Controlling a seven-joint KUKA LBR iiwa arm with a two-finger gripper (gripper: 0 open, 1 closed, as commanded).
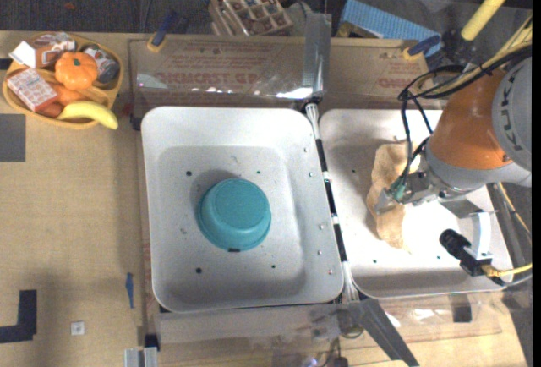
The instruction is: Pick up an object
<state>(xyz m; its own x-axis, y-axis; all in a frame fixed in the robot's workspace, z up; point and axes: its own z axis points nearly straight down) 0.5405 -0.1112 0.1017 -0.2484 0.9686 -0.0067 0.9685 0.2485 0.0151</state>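
The tan cloth-like lump (390, 192) sits in the right bin (355, 137), jaws (397, 194) right down on it, can't tell if they're closed. It looks floppy, so it might just slip out on the lift.

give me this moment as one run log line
arm: in right bin | gripper: at tan object, grasp unconfirmed | left bin: teal bowl upside down | status: pick not confirmed
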